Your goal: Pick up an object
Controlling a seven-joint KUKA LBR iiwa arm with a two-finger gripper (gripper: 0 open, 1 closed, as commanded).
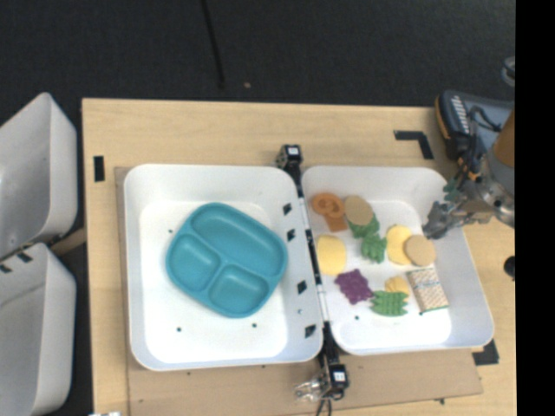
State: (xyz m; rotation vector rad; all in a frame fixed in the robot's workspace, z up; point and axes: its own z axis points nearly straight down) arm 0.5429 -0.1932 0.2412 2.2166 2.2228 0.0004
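Nearest the camera, along the front of the right bin (468, 323): a green leafy toy (389, 302), a purple piece (353, 285) just left of it, and a patterned beige packet (427, 289) lying at a slant on its right. A small yellow piece (397, 283) sits between the green toy and the packet.

Middle of the same bin: a yellow block (331, 254) close to the divider, a green figure (371, 239), then a yellow round (398, 243) with a tan disc (421, 251) touching or overlapping its right side.

Further back: an orange ring-shaped piece (326, 207) and a tan round piece (357, 209) beside it, the latter touching the green figure's top.

Left bin (139, 232): a teal sectioned plate (226, 259) (three compartments), lying flat near the centre.

The claw (436, 221) hangs over the right bin's right side, just above and right of the tan disc. Nothing is visible between its fingers; whether they are apart or together, I cannot tell. The arm (486, 159) enters from the right over the desk (217, 133), which carries both bins.
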